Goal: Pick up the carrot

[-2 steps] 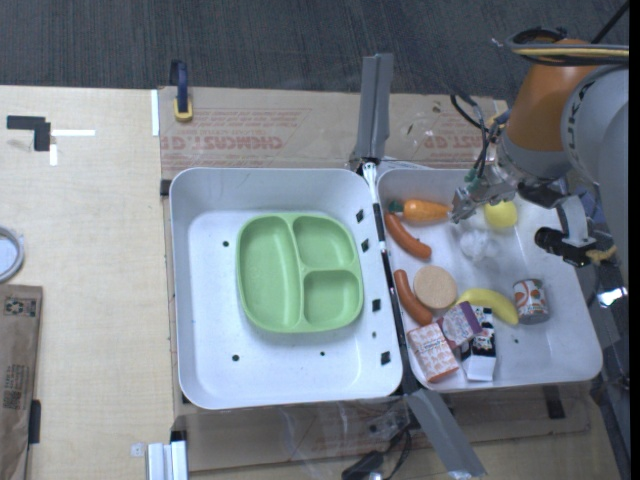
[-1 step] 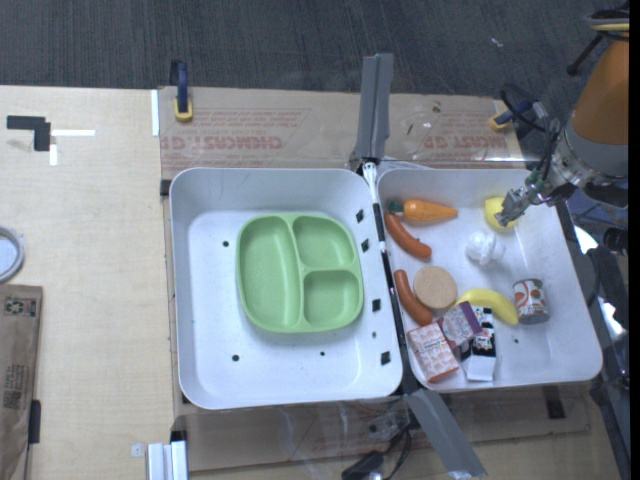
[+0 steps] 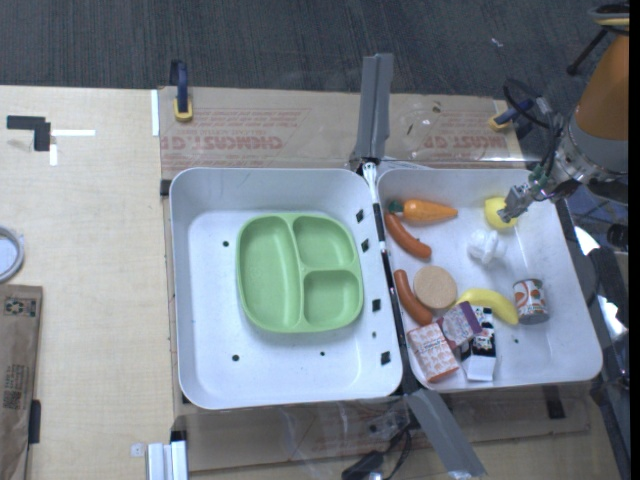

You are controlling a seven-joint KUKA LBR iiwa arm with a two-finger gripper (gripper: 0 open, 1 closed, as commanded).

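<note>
hovering at the upper right of the frame, the claw sits over a yellow toy — whether it is spread or pressed together i cannot tell. the carrot lies at the top left of the right bin, touching a sausage. likely risks — closing on the yellow toy instead, or catching the sausage along with the carrot.
</note>
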